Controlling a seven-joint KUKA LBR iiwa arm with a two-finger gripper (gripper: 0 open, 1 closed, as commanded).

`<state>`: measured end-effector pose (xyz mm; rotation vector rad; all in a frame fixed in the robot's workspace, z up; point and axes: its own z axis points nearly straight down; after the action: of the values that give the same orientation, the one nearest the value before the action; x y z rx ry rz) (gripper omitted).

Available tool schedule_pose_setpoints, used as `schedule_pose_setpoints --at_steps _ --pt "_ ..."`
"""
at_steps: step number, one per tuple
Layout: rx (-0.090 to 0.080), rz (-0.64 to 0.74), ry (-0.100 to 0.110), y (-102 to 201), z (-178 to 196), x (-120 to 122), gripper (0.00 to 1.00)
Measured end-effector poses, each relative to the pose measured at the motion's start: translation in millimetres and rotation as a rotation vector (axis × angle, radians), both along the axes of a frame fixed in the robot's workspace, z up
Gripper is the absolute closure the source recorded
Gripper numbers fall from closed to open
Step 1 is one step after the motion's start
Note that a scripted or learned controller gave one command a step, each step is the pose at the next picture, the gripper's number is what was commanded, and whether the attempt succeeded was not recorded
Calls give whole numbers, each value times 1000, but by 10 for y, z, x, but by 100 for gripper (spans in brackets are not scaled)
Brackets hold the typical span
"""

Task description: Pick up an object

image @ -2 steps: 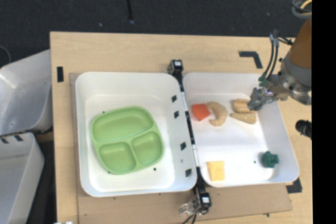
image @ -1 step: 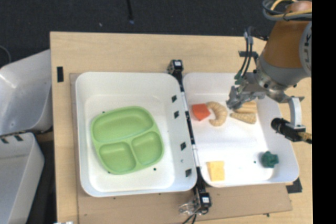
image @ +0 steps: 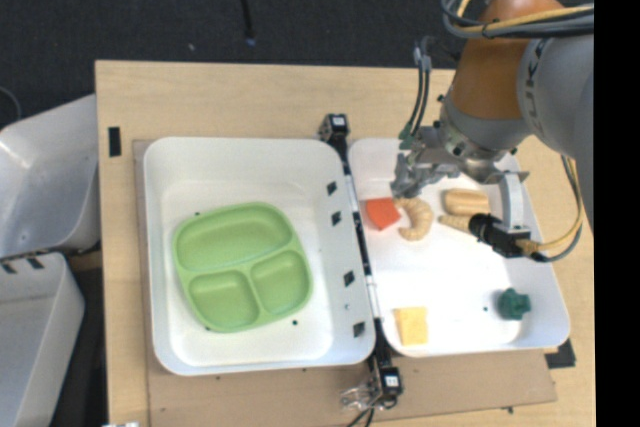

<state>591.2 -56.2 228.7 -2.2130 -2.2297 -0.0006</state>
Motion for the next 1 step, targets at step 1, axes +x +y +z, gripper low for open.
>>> schedule_pose_setpoints --at_steps 1 --pt "1 0 0 561 -77 115 100"
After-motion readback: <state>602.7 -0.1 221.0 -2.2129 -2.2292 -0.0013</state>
